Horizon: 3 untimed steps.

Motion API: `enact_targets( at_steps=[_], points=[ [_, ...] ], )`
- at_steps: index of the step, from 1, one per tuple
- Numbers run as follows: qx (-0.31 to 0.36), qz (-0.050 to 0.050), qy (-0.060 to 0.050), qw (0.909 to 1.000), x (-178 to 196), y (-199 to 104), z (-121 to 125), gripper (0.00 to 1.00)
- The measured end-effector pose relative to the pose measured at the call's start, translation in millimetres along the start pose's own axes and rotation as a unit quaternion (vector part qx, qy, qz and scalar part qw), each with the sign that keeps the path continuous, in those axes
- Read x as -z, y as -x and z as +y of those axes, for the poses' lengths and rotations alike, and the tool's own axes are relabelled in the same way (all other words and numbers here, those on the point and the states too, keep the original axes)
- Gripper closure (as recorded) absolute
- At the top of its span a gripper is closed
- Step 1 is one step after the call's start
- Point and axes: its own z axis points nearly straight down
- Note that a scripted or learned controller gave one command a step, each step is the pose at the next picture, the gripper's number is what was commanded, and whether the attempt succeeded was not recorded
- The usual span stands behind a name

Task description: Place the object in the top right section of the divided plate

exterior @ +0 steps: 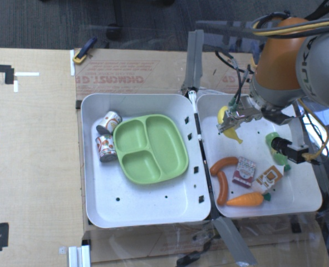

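Note:
The green divided plate [151, 148] lies in the left bin, with three sections that hold nothing. My gripper [232, 122] hangs low in the upper left part of the right bin [309, 202]. It is right over a yellow banana [224, 115], whose ends stick out above and below it. The gripper's body hides the banana's middle, so contact cannot be judged. The grey arm with its orange band [284, 54] reaches in from the upper right.
Two small cans [107, 136] lie against the plate's left side in the left bin [147, 210]. The right bin also holds two sausages [224, 174], a carrot [246, 199], a red packet [244, 172], a small orange carton [269, 178] and a green object [276, 143].

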Motion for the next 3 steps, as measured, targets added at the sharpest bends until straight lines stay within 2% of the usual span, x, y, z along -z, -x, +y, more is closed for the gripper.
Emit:
enact_targets(
  at_steps=[1, 2, 3],
  points=[
    [-0.003, -0.001, 0.0, 1.0, 65.3, 52.7, -27.0, 1.0],
    [0.162, 0.0, 0.0, 0.9868, 77.1, -11.4, -26.4, 1.0],
    [0.223, 0.0, 0.0, 0.9749, 64.9, -69.1, 29.2, 1.0]
  ],
)
